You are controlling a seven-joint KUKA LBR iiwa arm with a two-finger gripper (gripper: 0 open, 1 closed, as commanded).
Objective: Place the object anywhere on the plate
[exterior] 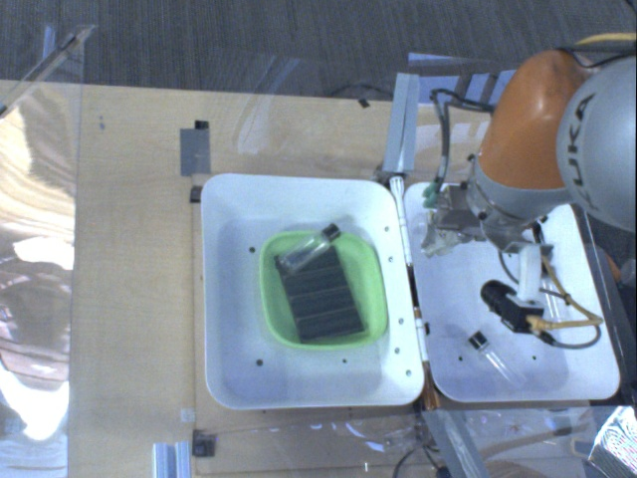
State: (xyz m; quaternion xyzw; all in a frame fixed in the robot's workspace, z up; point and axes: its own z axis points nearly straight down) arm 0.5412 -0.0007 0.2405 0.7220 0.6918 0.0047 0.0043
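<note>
On the green plate (375, 285) in the left bin (229, 352) lay a black ribbed block (320, 300) and a dark-capped vial (308, 251); over the right bin (587, 361) hung the claw (438, 229), its state impossible to tell; a small vial (488, 351) lay nearby.

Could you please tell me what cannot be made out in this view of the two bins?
1. Camera view: the back of the right bin is hidden under the arm.
2. Camera view: the small clear item with a dark cap in that bin is too small to identify.
3. Camera view: the clear bottle on the green plate is too blurred to tell its contents.
</note>
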